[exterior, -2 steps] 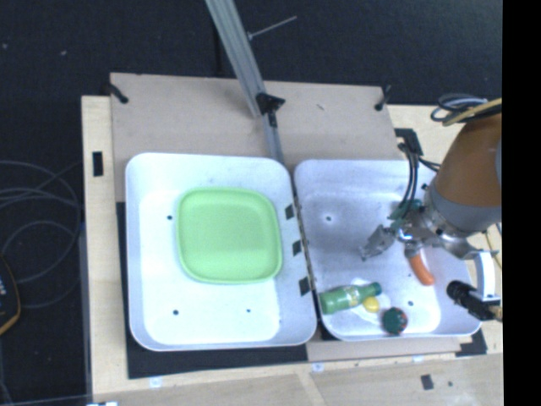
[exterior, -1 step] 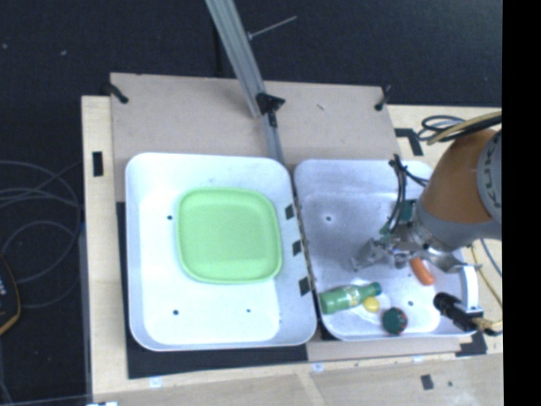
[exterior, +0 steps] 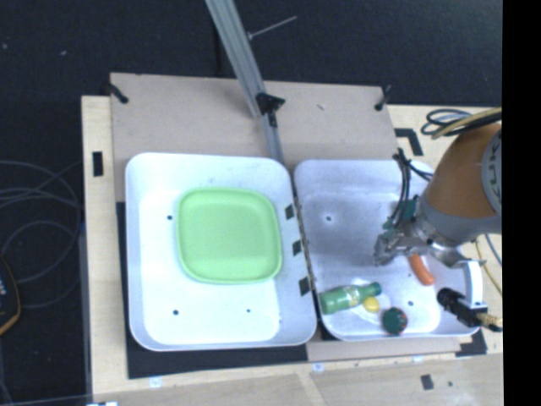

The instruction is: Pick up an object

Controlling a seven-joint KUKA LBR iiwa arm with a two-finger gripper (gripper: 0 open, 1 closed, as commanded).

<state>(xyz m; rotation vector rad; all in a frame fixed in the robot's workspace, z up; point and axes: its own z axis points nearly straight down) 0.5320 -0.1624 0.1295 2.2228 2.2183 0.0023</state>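
In the right bin (exterior: pixel 338 193) a green bottle with a yellow cap (exterior: pixel 348 297) lies on its side near the front wall. A small yellow piece (exterior: pixel 371 306) sits just right of it, and a dark green ball (exterior: pixel 394 319) rests in the front right corner. An orange carrot-like object (exterior: pixel 421 268) lies slanted by the bin's right side, close beside the wrist. My gripper (exterior: pixel 390 249) is low in the right bin, left of the orange object and above the bottle. Nothing shows between its fingers.
The left bin (exterior: pixel 152 303) holds a light green square plate (exterior: pixel 228 234). A grey metal pole (exterior: pixel 239 49) slants from the top down to the divide between the bins. Bare white floor lies in the right bin's back left part.
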